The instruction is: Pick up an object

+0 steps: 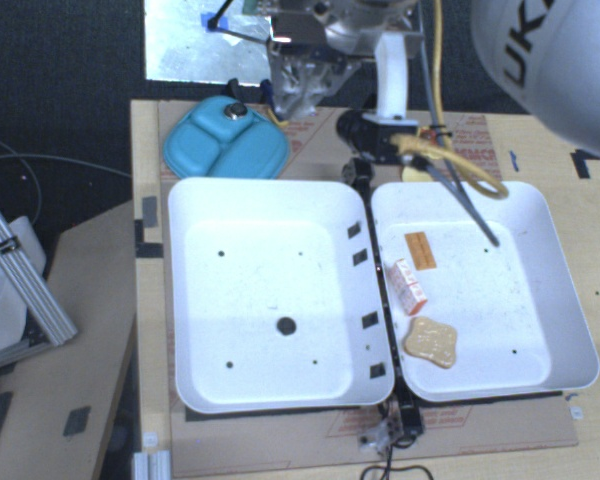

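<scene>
Camera view, my gripper (298,96): raised above the bench's far edge, behind both bins, near the blue tray (226,140); whether my jaws are wide or narrow I cannot tell, and I see nothing carried.
Camera view, left bin (195,203): a dark round spot (286,326) on its floor; it may be a small thing or a mark.
Camera view, right bin (565,298): the likely picks lie here, near the divider: an orange card (420,250), a small red-and-white box (409,287) and a tan cracker-like piece (432,341).
Step in hand: I judge this the hover before any descent.
Next move: travel over the right bin, line up on the box, then drop onto it and close.
</scene>
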